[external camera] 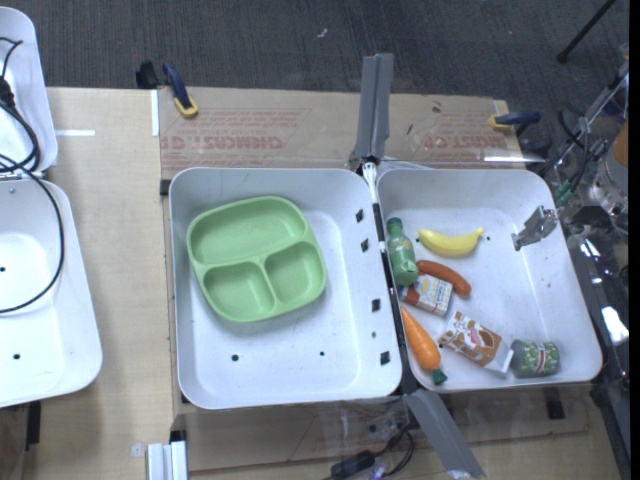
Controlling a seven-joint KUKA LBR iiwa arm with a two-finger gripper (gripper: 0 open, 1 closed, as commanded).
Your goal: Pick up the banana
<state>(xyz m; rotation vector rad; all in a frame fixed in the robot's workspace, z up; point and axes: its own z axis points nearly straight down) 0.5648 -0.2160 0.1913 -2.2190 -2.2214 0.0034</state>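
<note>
Camera view puts the banana [450,240] in the right bin [560,298], toward twelve o'clock, lying flat on its curved side, smooth yellow with nothing touching it. Just at its six o'clock lies a glossy sausage [445,275], and at nine o'clock a green bottle [402,253]; a small carton [432,294] and a tapered orange carrot [421,340] crowd lower down. My gripper [533,227] hangs at the banana's three o'clock, well apart from it, metal-grey; whether it is parted or closed I cannot tell. I judge the approach from above is clear.

Yellow banana [449,240], green plate [257,258], orange carrot [422,342], seemingly red sausage [445,276].
</note>
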